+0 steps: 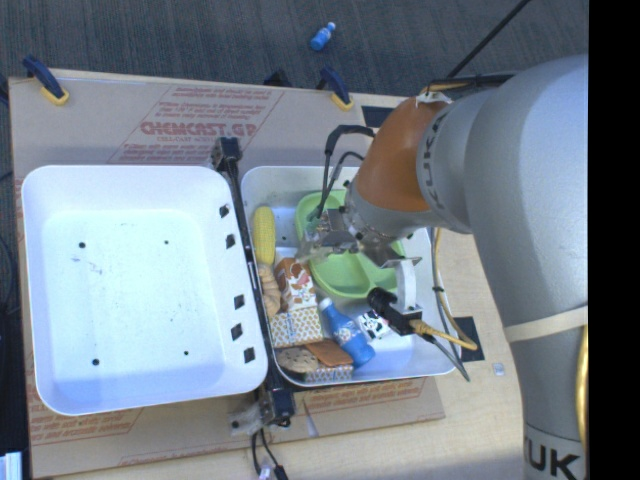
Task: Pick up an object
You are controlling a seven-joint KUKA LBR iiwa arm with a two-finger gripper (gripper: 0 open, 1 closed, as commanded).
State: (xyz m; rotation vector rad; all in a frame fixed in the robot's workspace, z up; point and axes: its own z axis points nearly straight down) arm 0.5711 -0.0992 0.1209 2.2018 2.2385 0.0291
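Camera view looked down at a slant on my grey arm with its orange band [395, 163], reaching in from the right over the right shallow white plastic bin [432, 360]. My claw [335, 230] sat low over that bin's far half, just above the lime-green plastic bowl [345, 273]; wrist and cables hid the tips, so I could not tell whether it was open, closed or gripping anything. Yellow corn cob [264, 235] lay upright along the bin's left wall, just left of the claw. Small brown-and-white printed carton [297, 286] lay near the corn, touching the bowl's left edge. Blue plastic bottle with a white cap [346, 334] lay tilted at the near side of the bowl. Small black-and-white patterned item [374, 325] was just right of the bottle. Tan woven flat piece [300, 330] lay under the carton and bottle. Left shallow white plastic bin [135, 288] sat alongside, on the brown printed cardboard sheet [200, 123].
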